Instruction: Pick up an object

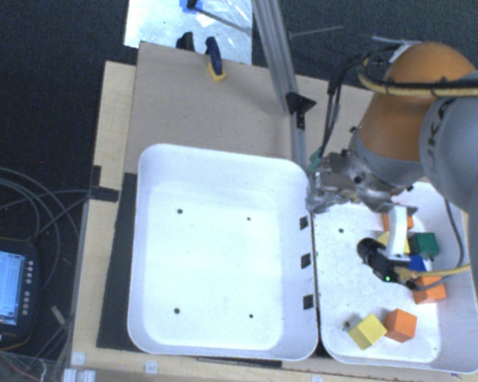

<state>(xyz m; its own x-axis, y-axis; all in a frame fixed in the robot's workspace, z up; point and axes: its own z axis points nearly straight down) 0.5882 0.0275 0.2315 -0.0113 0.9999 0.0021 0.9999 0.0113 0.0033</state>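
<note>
Over the right bin (450, 355), near its upper left corner, I see the gripper (326, 192); I cannot tell its state. Yellow block (368, 330) and orange block (400, 324) lie near the front rim; green block (424, 244) sits further back. Left bin (139, 322) alongside.

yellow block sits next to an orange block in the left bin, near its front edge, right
Not quite: the camera view shows the yellow block next to the orange block near the front edge of the right bin, not the left bin. The rest holds.
</note>
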